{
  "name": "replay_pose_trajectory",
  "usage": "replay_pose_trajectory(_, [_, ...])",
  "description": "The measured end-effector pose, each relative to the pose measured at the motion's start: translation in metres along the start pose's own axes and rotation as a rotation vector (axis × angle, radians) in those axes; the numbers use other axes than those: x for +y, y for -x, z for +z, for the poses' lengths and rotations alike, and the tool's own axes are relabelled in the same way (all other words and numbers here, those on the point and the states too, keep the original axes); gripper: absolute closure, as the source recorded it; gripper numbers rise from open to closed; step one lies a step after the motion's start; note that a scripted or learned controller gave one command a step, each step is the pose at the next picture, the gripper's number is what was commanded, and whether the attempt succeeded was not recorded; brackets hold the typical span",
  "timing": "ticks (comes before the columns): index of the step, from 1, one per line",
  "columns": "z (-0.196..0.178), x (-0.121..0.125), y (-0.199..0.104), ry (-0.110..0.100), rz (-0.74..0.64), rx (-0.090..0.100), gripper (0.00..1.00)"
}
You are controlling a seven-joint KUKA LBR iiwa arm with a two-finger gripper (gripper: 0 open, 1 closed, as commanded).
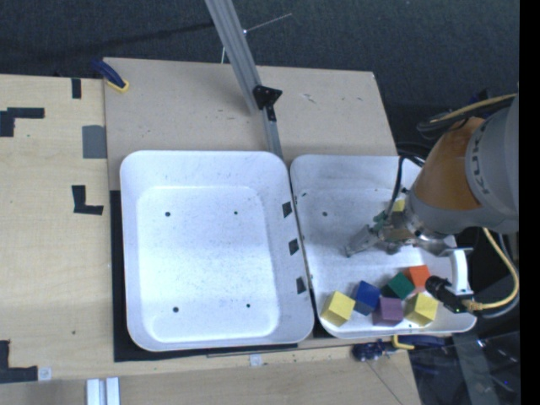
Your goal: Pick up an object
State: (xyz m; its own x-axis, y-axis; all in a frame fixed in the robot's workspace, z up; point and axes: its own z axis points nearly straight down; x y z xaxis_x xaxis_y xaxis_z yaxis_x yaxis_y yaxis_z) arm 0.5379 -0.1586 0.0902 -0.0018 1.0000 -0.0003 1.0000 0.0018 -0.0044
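Observation:
Several small cubes lie bunched in the near corner of the right bin [337, 171]: a yellow cube [339, 308], a blue cube [366, 296], a purple cube [390, 310], a green cube [399, 287], an orange cube [418, 276] and a second yellow cube [424, 308]. My gripper [361, 241] hangs low over the bare middle of the right bin's floor. It is up and to the left of the cubes and apart from them. I see no cube at its tip.
The left bin [135, 226] sits beside the right one, with a shared raised rim between them. A slanted metal pole [240, 53] crosses the bench behind the bins. Cables [498, 285] loop off the arm by the right bin's near right corner.

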Motion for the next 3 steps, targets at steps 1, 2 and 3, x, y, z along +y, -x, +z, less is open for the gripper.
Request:
replay_pose_trajectory(1, [-0.011, 0.0, -0.001, 0.0, -0.001, 0.001, 1.0])
replay_pose_trajectory(2, [-0.066, -0.009, 0.001, 0.008, 0.001, -0.001, 1.0])
replay_pose_trajectory(3, [-0.119, -0.008, 0.001, 0.009, 0.0, -0.001, 1.0])
